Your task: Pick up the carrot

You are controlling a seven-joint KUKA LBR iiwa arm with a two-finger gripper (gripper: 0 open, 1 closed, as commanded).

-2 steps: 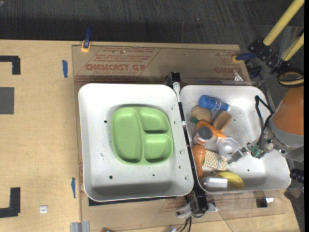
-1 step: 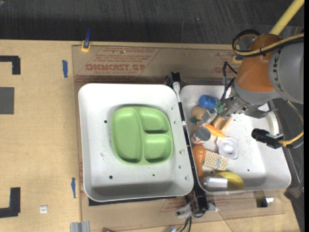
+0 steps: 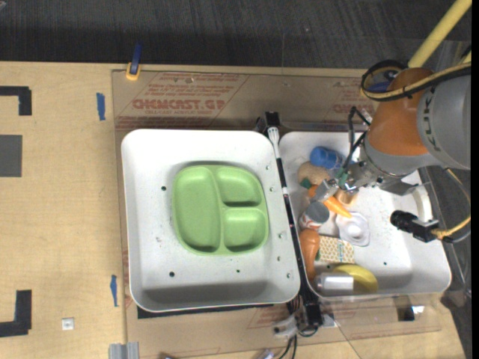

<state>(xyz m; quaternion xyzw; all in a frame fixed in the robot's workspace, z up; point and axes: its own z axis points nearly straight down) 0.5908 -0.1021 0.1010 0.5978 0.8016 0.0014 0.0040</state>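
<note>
The carrot [image 3: 309,244] is an orange, tapered piece lying near the left wall of the right bin [image 3: 419,264], in its front half. My gripper [image 3: 338,191] reaches down from the right into the pile at the middle of that bin, a little behind and to the right of the carrot. A small orange piece [image 3: 339,207] lies right under the gripper tip. I cannot tell what it belongs to. Nothing is visibly lifted.
Around the gripper lie a blue object [image 3: 324,156], a tan object [image 3: 311,174], a white piece [image 3: 355,230] and a yellow one [image 3: 361,277] beside a packet [image 3: 334,252]. The left bin [image 3: 146,200] bears a green divided plate [image 3: 219,208].
</note>
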